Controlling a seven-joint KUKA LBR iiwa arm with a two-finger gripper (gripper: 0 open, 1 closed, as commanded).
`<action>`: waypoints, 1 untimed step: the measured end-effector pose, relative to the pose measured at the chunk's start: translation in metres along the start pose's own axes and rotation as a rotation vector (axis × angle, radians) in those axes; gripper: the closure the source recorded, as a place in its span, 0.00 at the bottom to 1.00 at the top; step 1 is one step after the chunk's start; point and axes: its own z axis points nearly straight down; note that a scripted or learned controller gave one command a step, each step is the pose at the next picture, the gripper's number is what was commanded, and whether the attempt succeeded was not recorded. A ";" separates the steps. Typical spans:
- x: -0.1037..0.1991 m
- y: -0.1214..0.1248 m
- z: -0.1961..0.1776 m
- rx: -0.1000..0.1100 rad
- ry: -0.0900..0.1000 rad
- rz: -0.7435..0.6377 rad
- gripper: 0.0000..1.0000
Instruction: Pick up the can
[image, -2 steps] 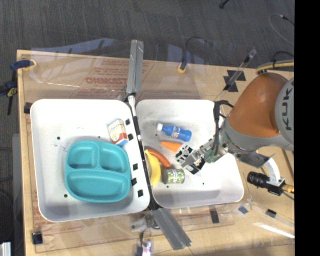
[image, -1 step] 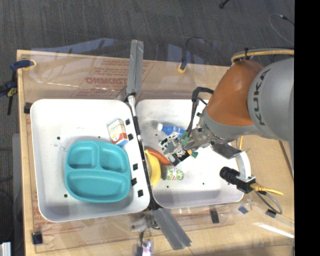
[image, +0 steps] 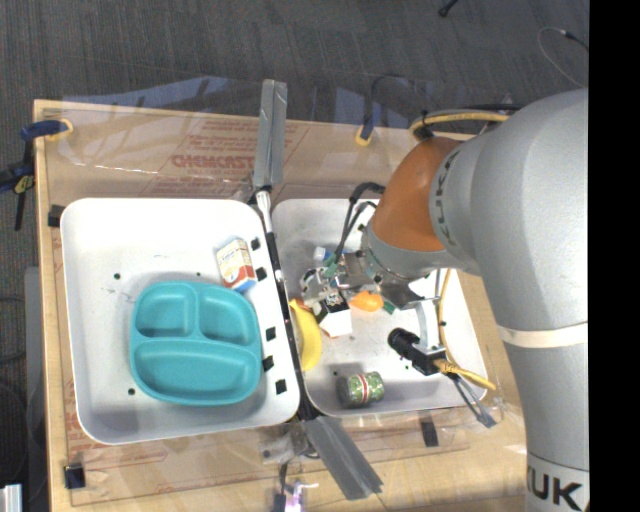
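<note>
Floor: dark grey carpet around a pale bench (image: 150, 130) under a clear sheet.
Writing on sheet: red lettering at upper centre, upside down, too faint to read.
Left bin (image: 90, 300): holds a teal divided plate (image: 195, 340) and, near its upper right corner, a small orange-and-white carton (image: 233, 262).
Right bin (image: 415, 390): holds a banana (image: 308, 335) along its left wall, and an orange piece (image: 367, 300) near its middle.
Can (image: 360, 388): small, lying on its side at the right bin's lower edge, green label, pale metal ends; label print too small to read.
Arm (image: 520, 220): grey with an orange band, black letters "UK" at lower right.
Gripper (image: 335, 285): over the right bin's upper left, well apart from the can; its grip state is not visible.
</note>
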 end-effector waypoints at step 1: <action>-0.040 0.046 -0.174 -0.003 0.000 0.248 1.00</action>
